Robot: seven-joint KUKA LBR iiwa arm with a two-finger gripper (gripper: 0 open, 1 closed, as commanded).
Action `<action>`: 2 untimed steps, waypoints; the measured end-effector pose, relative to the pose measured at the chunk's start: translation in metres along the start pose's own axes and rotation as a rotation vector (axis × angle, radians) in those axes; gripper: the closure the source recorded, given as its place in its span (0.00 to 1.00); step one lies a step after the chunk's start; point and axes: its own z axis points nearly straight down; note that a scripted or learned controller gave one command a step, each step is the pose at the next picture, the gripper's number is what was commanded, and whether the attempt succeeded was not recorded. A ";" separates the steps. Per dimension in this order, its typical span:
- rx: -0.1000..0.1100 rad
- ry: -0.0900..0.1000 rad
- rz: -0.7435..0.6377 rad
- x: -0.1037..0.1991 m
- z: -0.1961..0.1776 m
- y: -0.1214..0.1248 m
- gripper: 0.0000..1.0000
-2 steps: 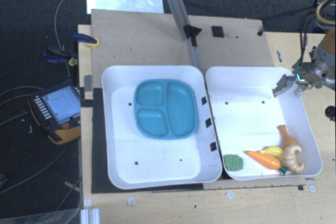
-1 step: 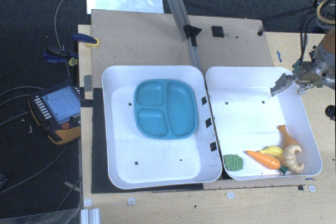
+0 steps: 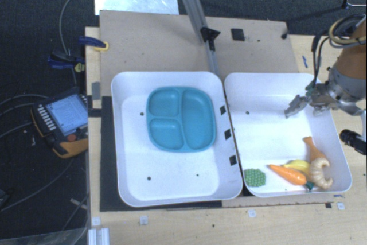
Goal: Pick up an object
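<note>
White plastic, shallow: two bins sit side by side on the bench. The gripper (image 3: 303, 104) hangs over the upper part of the right bin (image 3: 258, 123), reaching in from the right edge of the view on the grey arm (image 3: 347, 74). Its two fingers appear spread apart, one tip (image 3: 291, 109) pointing down-left; nothing is seen between them. No object is held.

The loose objects lie below the gripper, gathered in the lower corner of the same bin, well apart from the fingertips. An orange carrot (image 3: 288, 174) lies tilted, with a yellow piece (image 3: 298, 165) touching its upper side. Just beside these, further right, is a tan gourd-shaped item (image 3: 316, 160) with an orange neck pointing up toward the gripper. A green knobbly piece (image 3: 255, 177) lies to the lower left of the gripper, near the bin's inner wall.

Far to the gripper's left, the left bin (image 3: 132, 181) holds a blue divided plate (image 3: 181, 119), lying flat.
</note>
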 end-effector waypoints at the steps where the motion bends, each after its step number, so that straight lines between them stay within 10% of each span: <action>1: 0.000 -0.001 0.001 -0.009 0.050 -0.005 0.00; 2: -0.007 -0.002 0.001 -0.009 0.080 -0.003 0.00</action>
